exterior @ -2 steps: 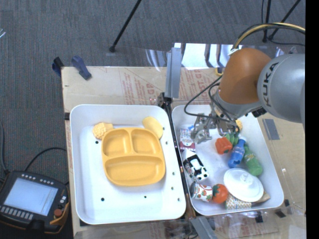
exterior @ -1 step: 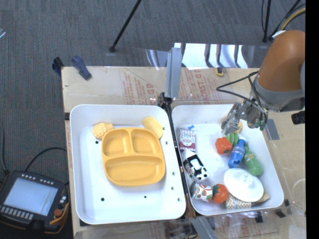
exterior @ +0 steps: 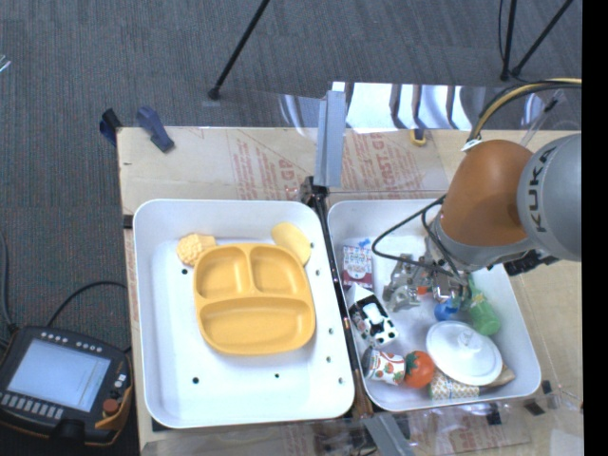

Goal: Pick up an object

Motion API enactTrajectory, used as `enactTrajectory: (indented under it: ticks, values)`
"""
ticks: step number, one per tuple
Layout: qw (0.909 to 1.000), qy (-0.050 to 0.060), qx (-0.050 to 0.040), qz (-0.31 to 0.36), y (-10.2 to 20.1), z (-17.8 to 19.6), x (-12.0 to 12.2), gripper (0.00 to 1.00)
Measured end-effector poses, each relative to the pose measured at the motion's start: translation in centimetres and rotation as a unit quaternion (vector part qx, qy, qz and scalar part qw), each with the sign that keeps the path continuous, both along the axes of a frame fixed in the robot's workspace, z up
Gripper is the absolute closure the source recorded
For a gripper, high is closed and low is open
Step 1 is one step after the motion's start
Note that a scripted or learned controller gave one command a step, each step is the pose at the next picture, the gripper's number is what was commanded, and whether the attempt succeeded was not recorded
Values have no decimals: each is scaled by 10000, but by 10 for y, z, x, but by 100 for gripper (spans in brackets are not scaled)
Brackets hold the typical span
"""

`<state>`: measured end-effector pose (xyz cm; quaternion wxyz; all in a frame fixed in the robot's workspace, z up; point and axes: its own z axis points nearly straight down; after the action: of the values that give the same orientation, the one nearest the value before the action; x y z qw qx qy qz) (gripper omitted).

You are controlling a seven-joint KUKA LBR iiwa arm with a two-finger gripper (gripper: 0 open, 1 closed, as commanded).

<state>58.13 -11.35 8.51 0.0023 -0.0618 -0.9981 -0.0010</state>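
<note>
On the right side of the frame, the arm was seen reaching down into the right bin, its orange band bulking over the wrist. The gripper was recorded low among the clutter in the middle of that bin; whether it was released or clenched could not be told, as the metal parts blurred together.

The left bin was noted in the left centre of the frame, with a yellow divided tray lying flat in it. Two yellow lobes at the tray's upper corners were judged to be ears moulded on.

Candidate objects for the pick were all logged in the right bin. A white lidded bowl sat at lower right, a green item just above it, and a blue piece just beside the gripper. A black-and-white toy lay near the bin's left wall, a small printed packet above it, and a red-orange fruit-like object near the bottom edge. The blue piece was judged the likeliest target, being closest to the tool.

Beneath both bins a board bench top with red printing was observed. Dark grey carpet filled the upper frame, crossed by black stand legs. A teach pendant rested at lower left.
</note>
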Motion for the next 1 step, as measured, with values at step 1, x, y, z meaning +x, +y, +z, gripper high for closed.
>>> enactTrajectory:
  ticks: [1]
  values:
    - [9909, -8, -15, -1348, 19, 0, 34, 100]
